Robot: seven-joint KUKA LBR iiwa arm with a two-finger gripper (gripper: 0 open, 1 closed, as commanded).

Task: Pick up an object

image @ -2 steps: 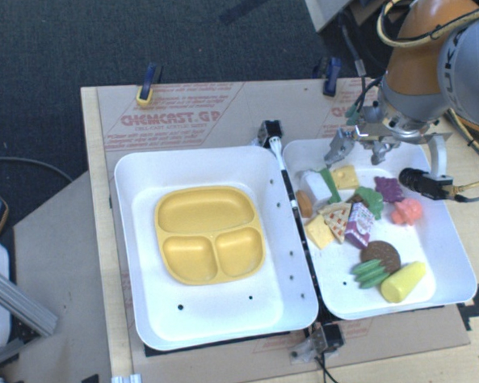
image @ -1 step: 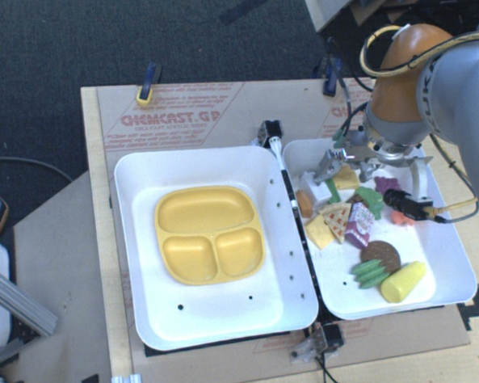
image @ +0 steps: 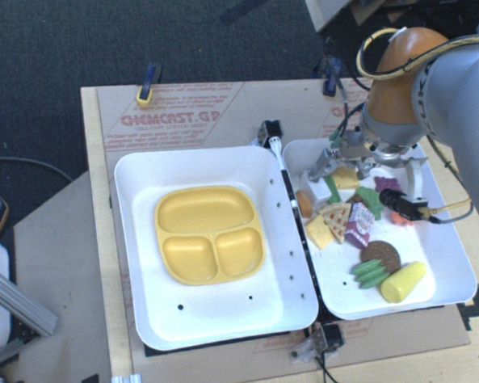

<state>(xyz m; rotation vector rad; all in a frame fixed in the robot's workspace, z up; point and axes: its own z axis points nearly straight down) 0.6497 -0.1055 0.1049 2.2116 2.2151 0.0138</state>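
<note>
We see the gripper point(image: 344, 161) low over the right bin point(image: 451, 283); we cannot tell its jaw state. Toy food pieces point(image: 350, 220) lie just below it. The bins rest on a wooden bench point(image: 178, 117) over dark carpet point(image: 69, 43).

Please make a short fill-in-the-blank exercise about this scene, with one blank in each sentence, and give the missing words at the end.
1. The yellow divided tray lies in the ____ bin.
2. This tray has ____ compartments.
3. The toy foods, such as the yellow corn, lie in the ____ bin.
4. The arm's hand is above the ____ end of the right bin.

Missing words: left; three; right; far
</note>
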